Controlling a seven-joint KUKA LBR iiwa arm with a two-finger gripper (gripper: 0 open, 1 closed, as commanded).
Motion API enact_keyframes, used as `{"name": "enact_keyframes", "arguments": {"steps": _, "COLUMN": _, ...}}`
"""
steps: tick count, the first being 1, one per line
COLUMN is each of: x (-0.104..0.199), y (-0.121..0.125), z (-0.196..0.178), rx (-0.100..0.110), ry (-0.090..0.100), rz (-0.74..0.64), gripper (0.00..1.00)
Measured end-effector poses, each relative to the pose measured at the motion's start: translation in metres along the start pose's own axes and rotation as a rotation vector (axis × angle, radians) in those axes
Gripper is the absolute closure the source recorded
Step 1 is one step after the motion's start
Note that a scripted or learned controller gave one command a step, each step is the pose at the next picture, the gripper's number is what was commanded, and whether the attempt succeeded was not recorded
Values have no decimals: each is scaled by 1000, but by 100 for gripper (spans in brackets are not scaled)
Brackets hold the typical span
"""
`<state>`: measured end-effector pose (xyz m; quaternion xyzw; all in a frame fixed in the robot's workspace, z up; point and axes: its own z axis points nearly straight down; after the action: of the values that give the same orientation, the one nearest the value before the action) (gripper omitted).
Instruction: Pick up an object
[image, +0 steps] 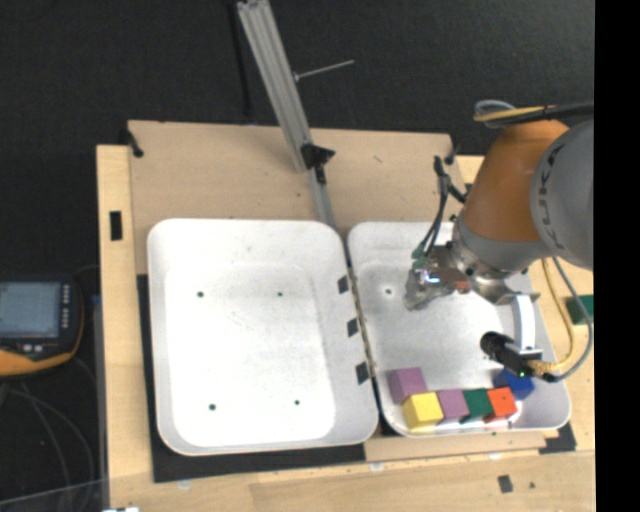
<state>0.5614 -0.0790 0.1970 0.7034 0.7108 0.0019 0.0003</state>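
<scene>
Small blocks line the near edge of the right bin (390, 250): a purple block (406, 382), a yellow block (423, 409), a mauve block (453, 403), a green block (476, 403) partly covered, an orange block (500, 402), and a blue block (518, 385) half hidden behind a black fitting. The row runs left to right. The gripper (424, 285) hangs well apart, farther back (its opening cannot be made out), with nothing seen in it. The left bin (170, 300) sits alongside.

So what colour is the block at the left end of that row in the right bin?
Yellow: the block shows clearly in the overhead camera view.
</scene>
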Motion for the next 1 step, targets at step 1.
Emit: {"name": "enact_keyframes", "arguments": {"steps": 1, "x": 84, "y": 4, "z": 1, "rx": 2, "ry": 0, "rz": 1, "gripper": 100}}
